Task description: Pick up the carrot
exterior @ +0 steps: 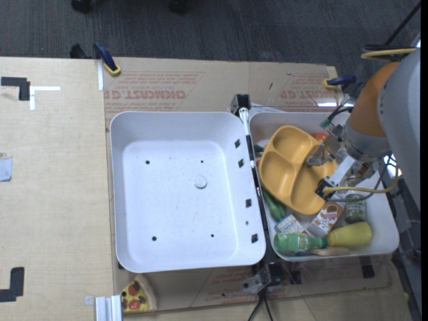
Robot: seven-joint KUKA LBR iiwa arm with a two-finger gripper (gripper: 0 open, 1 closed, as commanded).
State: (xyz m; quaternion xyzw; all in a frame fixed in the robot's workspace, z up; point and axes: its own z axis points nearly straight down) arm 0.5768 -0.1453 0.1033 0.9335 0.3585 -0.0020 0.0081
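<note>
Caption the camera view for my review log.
Gripper over a yellow divided plate in the cluttered right bin.

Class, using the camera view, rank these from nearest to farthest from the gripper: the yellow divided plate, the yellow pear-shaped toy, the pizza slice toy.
1. yellow divided plate, right bin, just left of the gripper.
2. yellow pear-shaped toy, right bin's near edge.
3. pizza slice toy, outside the bins, lower left.

Two white bins (177,122) (side by side); one yellow tray (291,166)
</note>
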